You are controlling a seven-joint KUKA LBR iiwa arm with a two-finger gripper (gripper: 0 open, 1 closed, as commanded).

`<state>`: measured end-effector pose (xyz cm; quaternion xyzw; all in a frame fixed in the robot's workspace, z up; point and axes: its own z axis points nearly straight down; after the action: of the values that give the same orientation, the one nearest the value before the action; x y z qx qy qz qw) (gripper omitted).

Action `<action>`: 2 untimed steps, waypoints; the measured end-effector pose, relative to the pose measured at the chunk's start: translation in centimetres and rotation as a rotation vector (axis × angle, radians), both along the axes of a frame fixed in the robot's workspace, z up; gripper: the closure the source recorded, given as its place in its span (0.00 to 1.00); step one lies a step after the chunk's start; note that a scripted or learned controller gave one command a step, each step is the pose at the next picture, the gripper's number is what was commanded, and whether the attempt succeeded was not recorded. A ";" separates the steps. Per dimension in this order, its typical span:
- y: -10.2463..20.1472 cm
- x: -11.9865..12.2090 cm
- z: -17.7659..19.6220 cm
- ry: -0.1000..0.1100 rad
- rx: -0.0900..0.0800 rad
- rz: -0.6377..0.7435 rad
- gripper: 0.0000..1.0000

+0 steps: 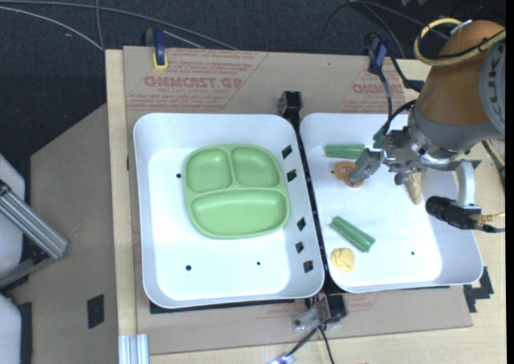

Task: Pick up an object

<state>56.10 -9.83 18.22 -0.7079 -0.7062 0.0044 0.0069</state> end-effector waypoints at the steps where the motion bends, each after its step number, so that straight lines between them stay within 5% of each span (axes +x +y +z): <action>1: 0.0 0.3 0.7 -0.014 -0.002 0.003 0.00; 2: 0.1 0.1 -5.6 -0.008 -0.001 0.002 0.00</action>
<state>56.17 -9.77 12.62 -0.7072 -0.7070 0.0018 0.0035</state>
